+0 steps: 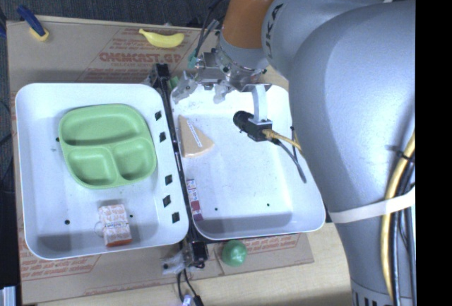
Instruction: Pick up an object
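**Camera view, from above.** The gripper hangs over the far end of the right bin, close to the wall it shares with the left bin. Whether the gripper is open or closed cannot be told from this angle, and nothing is seen held in it. The likeliest target, a tan wedge, lies flat in the right bin, just beside that shared wall and a little nearer the camera than the gripper. The left bin holds a green tray and a small packet. Step in hand, as judged: approach to the wedge. A sound grasp would centre over the wedge, close across its narrow span, and descend clear of the wall, which leaves little room on that side.
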Available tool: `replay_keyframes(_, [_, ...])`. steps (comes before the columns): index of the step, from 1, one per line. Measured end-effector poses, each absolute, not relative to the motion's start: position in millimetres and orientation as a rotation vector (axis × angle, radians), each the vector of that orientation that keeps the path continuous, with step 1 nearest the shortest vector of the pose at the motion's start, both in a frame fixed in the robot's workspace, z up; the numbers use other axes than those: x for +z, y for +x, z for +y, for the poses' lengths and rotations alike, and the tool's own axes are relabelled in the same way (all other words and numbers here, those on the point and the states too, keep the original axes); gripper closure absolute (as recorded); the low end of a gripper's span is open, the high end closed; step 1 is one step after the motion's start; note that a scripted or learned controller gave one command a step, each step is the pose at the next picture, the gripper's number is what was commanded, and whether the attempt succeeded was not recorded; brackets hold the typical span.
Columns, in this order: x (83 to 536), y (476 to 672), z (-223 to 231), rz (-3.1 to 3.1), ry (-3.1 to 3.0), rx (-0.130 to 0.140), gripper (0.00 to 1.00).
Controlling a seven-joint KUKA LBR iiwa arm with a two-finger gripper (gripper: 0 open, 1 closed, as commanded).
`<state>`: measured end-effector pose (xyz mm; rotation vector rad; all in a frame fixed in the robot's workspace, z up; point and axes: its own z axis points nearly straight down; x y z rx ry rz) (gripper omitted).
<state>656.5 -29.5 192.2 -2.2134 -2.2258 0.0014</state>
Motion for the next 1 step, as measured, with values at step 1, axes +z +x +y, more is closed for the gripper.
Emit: replay_keyframes(1, [90.3, 653.2, -97.5, -2.223, -2.214, 0.008, 0.00])
